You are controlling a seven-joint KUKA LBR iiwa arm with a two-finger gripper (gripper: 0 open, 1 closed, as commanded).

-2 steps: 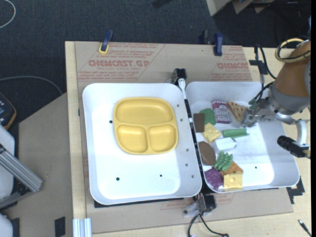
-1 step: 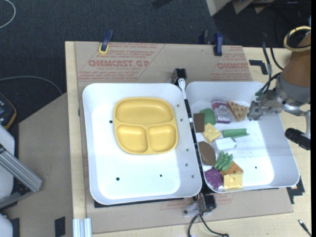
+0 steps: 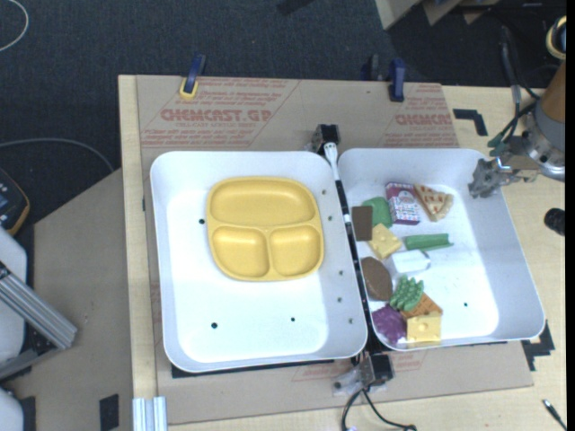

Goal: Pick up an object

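Observation:
The right bin (image 3: pixel 503 268) holds several small toy food pieces: a maroon packet (image 3: pixel 403 202), a waffle-like slice (image 3: pixel 435 202), a brown bar (image 3: pixel 362 223), a yellow cheese block (image 3: pixel 385 241), a green stick (image 3: pixel 426 241), a white block (image 3: pixel 411 261), a brown oval (image 3: pixel 377 279), a green bunch (image 3: pixel 408 293), a purple piece (image 3: pixel 388 322) and a yellow cube (image 3: pixel 424 329). My gripper (image 3: pixel 486 178) hangs over the bin's upper right corner, apart from the pieces, with nothing seen in it.
The left bin (image 3: pixel 180 330) holds a yellow three-compartment plate (image 3: pixel 265 226). Both bins rest on a cardboard sheet (image 3: pixel 269 106) held by a yellow clamp (image 3: pixel 190 81) and a blue clamp (image 3: pixel 396 79). The arm (image 3: pixel 544 142) enters from the right edge.

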